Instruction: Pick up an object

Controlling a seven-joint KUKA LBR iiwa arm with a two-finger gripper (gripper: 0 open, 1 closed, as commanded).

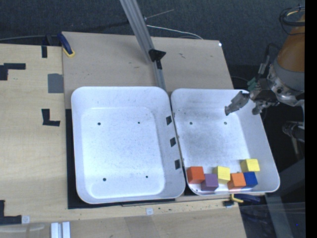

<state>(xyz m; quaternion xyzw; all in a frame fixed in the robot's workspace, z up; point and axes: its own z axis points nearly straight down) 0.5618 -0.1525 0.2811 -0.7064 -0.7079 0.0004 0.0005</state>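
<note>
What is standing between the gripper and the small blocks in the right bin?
Nothing visible. The gripper hangs over the far right part of the right bin; the blocks lie clustered along its near edge, with bare bin floor between.

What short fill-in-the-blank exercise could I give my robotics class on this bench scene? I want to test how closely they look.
1. All the small blocks lie in the ____ bin as the camera sees it.
2. The blocks are bunched along that bin's ____ edge.
3. The purple block sits between the orange block and a ____ block.
4. The gripper is at the far end of the right bin, away from the ____.

Missing words: right; near (bottom); yellow; blocks
</note>
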